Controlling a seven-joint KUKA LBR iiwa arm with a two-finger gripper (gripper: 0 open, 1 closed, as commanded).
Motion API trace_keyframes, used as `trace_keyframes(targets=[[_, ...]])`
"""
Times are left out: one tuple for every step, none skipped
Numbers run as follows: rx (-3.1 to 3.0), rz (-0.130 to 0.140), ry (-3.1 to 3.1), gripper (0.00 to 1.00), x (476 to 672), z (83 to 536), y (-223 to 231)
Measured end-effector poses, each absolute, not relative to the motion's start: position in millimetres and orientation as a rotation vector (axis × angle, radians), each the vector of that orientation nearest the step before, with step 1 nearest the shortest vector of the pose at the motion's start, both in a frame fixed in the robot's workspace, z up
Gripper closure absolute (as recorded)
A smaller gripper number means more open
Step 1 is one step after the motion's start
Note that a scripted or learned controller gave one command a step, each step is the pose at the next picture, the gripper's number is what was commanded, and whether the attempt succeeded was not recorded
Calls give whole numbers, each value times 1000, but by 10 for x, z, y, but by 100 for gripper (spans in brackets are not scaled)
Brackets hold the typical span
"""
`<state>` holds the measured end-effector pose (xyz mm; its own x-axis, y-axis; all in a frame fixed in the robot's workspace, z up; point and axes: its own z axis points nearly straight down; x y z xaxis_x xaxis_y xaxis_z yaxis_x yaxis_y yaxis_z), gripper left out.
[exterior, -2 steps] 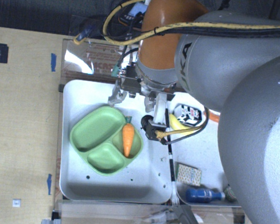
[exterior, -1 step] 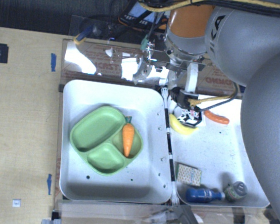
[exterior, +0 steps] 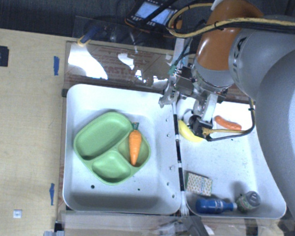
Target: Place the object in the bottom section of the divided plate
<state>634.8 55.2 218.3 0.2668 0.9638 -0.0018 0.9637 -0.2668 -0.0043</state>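
Carrot [exterior: 134, 146] sits on the green divided plate [exterior: 99, 135] in the left bin [exterior: 72, 183]; gripper [exterior: 199, 123] is over in the right bin [exterior: 268, 169].

You'll see the carrot lying in the plate's right-hand section, leafy end pointing up-frame. The gripper hangs low at the top of the right bin, just above a banana [exterior: 189, 133], with an orange sausage-like item [exterior: 227, 123] beside it. Can't tell if the claw is open or closed, wrist blocks it. Near the bin's front edge: patterned sponge [exterior: 198, 184], blue bottle [exterior: 215, 204], small can [exterior: 248, 201].

One fixed camera looks down slantwise on both bins [exterior: 76, 196].
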Motion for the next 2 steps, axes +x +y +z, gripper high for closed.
trace_keyframes(targets=[[-2669, 2, -1658, 0, 6615, 1862, 849], [-2654, 6, -1676, 0, 6307, 1832, -125]])
